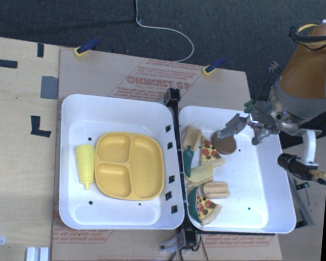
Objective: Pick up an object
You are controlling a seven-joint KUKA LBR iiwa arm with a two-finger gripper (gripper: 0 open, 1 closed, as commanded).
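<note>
My gripper hangs over the back of the right bin, open, with nothing between its fingers. Its left finger points down toward a brown round piece and looks close above it; whether they touch is unclear. Toy food is piled along the bin's left side: a tan piece, a pizza slice, a green item, a pale wedge, a bun and a second pizza slice.
The left bin holds a yellow divided plate and a yellow squeeze bottle beside it. The right half of the right bin's floor is bare white. A black divider runs between the bins.
</note>
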